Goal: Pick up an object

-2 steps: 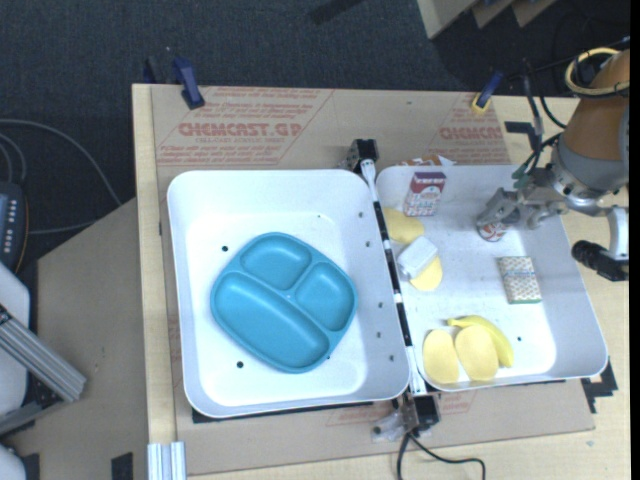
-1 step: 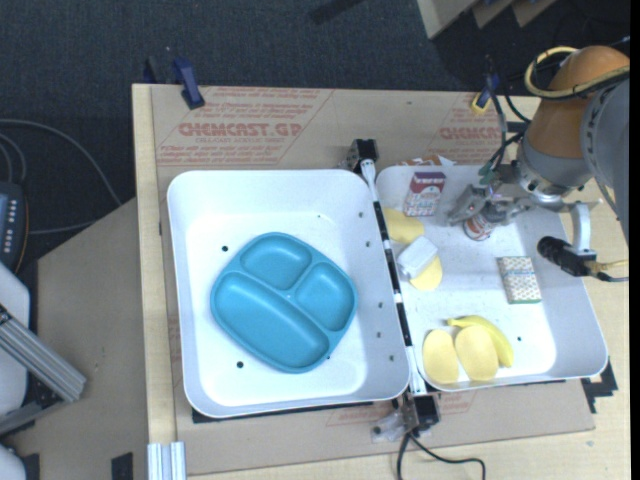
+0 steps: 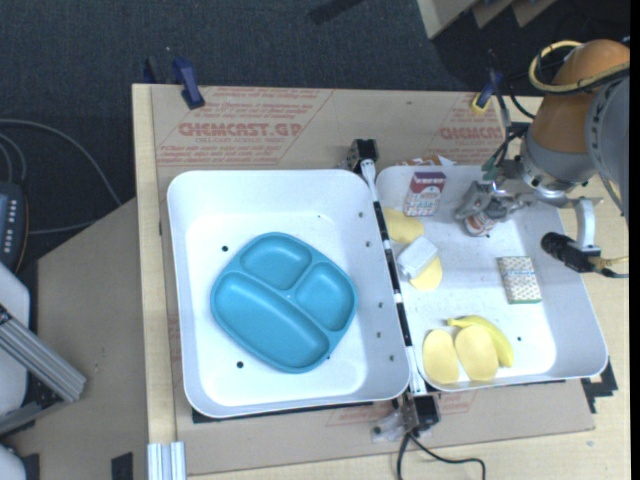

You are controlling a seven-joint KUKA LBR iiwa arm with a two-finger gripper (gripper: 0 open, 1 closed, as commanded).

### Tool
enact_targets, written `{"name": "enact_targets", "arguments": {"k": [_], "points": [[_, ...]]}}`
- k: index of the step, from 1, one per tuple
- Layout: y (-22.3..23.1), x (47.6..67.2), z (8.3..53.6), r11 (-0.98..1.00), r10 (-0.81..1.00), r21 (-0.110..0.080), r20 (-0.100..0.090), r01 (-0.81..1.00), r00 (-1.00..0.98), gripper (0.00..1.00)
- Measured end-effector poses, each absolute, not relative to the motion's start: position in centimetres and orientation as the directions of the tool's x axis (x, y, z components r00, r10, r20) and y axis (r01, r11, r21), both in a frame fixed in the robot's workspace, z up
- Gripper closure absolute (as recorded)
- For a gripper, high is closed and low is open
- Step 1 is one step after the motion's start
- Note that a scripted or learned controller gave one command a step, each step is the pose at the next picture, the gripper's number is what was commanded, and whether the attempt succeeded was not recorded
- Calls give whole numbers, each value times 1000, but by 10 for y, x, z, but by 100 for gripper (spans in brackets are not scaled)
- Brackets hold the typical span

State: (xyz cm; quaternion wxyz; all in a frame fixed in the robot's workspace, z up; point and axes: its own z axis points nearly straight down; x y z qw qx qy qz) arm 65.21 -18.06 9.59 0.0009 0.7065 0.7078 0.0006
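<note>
You're in the approach step here, operator: your arm comes in from the right over the right-hand bin (image 3: 585,340), and the gripper (image 3: 480,213) hangs low over that bin's far end, above bare white floor. Nothing is picked yet, by my reading. Whether the tool is spread or clenched I cannot tell from this slant; it shows as a dark cluster with a speck of red at the tip, and no object is seen in its grip. Your nearest candidate is the small red-and-white carton (image 3: 424,192), just to the left of the gripper, near the bin's back wall. Beyond it toward the divider lie a yellow piece (image 3: 402,228) and a pale wedge (image 3: 418,260), close to one another. Nearer the front of the bin you have a small patterned packet (image 3: 519,278) lying flat, and at the front edge a bunch of yellow toy food, banana-like (image 3: 468,348). The left-hand bin (image 3: 190,268) holds a blue divided plate (image 3: 284,300), well apart from the tool. For the next move, I judge you need to choose a target and centre over it before descending; the carton is closest, but it sits near the wall, so leave room on that side. The flat packet looks hard to grip from above.
</note>
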Motion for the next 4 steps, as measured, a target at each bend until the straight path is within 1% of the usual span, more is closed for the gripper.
{"name": "enact_targets", "arguments": {"k": [1, 2, 3, 4], "points": [[-82, 668, 186, 3, 1000, 5, 1, 1000, -3, 100], [-3, 618, 184, 2, 1000, -2, 2, 1000, -2, 100], [-11, 581, 208, -1, 1000, -3, 1, 1000, 1, 100], [19, 568, 233, 1, 1000, 1, 1, 1000, -1, 100]]}}
